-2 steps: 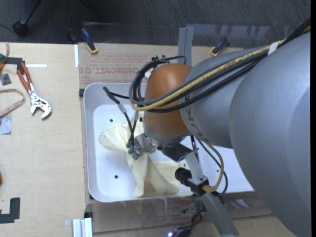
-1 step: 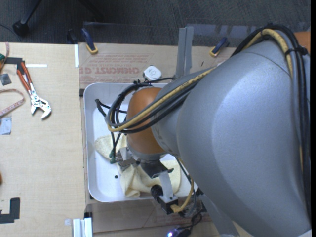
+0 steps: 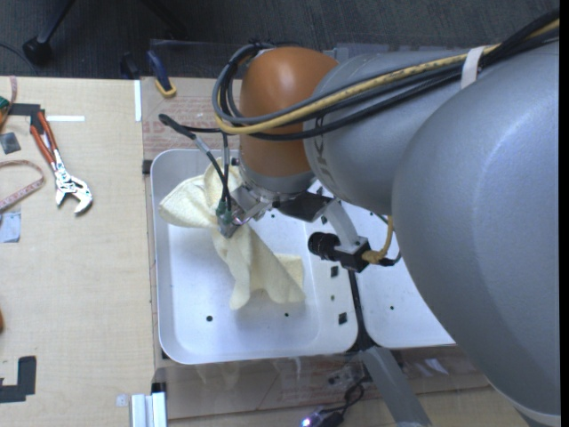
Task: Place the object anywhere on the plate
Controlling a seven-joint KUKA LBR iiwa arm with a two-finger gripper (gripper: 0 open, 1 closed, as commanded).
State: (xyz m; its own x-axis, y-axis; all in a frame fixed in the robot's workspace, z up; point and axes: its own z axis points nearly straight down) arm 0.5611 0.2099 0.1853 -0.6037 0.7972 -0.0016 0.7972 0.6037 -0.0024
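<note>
A pale yellow cloth (image 3: pixel 258 269) lies crumpled in the left white bin (image 3: pixel 187 327), spreading from the bin's back left corner toward its middle. My gripper (image 3: pixel 228 221) comes down onto the cloth's narrow, bunched middle, and the fabric gathers up between the fingers there. One end of the cloth (image 3: pixel 187 205) fans out to the left of the gripper; the other end trails toward the bin's centre. The orange wrist band (image 3: pixel 280 105) sits right above the gripper.
The grey arm (image 3: pixel 462 194) covers most of the right bin (image 3: pixel 400 318) and the right side of the view. Black cables (image 3: pixel 351 278) hang over the strip between the bins. A wrench (image 3: pixel 71 189) and red-handled pliers (image 3: pixel 40 136) lie on the wooden bench at left.
</note>
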